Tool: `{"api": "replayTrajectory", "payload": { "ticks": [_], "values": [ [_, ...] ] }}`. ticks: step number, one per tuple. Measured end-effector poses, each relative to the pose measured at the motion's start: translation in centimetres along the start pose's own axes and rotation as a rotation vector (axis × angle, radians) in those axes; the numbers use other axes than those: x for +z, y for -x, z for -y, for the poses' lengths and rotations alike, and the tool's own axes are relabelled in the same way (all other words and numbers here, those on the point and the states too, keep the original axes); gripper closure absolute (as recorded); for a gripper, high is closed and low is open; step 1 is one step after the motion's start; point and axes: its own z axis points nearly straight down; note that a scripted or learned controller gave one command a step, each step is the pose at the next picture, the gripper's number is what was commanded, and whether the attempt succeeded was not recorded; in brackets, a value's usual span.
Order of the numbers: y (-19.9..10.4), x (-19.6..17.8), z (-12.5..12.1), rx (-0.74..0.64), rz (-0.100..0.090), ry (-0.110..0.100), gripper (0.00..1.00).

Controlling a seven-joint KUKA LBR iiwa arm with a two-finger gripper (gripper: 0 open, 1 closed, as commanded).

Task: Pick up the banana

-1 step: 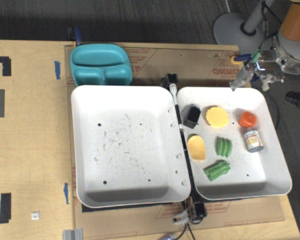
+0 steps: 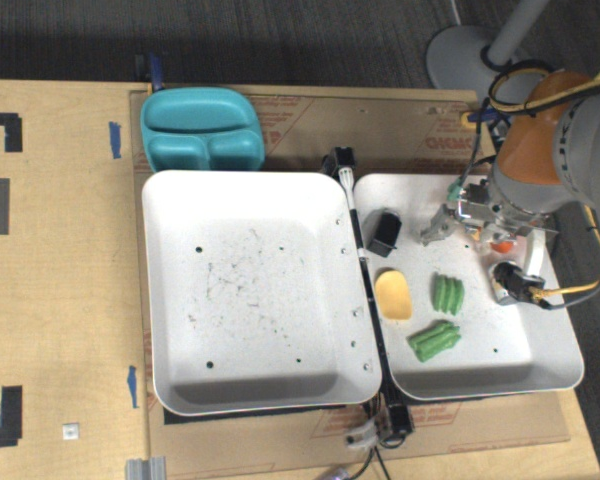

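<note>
- Against the right bin's (image 2: pixel 555 368) left wall, the banana (image 2: pixel 394 296) is seen lying on the floor as a short yellow piece.
- Two green pieces (image 2: pixel 441 318) are placed just right of it; a black block (image 2: pixel 383 232) is set above it.
- Gripper (image 2: pixel 442 224) is seen above the bin's upper part, well apart from the banana; finger state cannot be told.
- Left bin (image 2: pixel 250 288) and a teal tray (image 2: pixel 202 128) are seen beside.

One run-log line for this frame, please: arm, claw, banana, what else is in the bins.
arm: over right bin | claw: above bin floor | banana: lying free near left wall | also: black block, two green pieces
</note>
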Motion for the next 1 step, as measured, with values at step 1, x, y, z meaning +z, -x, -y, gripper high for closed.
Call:
{"api": "replayTrajectory", "payload": {
  "ticks": [1],
  "values": [
    [-4.75,0.91,4.24,0.085,-0.001,-0.001,0.00]
  ]
}}
